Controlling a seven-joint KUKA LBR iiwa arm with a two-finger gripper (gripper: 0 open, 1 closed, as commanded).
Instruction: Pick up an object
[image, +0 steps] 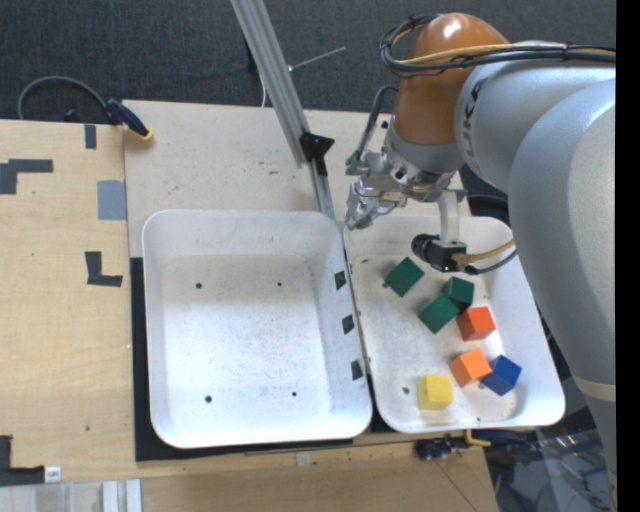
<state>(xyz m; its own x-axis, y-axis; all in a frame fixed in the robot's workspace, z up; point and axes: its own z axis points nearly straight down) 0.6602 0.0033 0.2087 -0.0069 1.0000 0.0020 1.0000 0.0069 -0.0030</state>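
A: So, left to right, what lies there?

B: The left bin (240, 330), then the right bin (530, 400) beside it. The gripper (360, 212) hangs over the right bin's upper left corner, near the shared wall; how it is set, I cannot tell.

A: And the blocks?

B: All below and right of it, apart from it. The nearest green block (404, 276), then two more green ones (438, 313) (460, 290), an orange block (477, 322), a yellow block (435, 391), another orange (468, 367) touching a blue block (503, 374).
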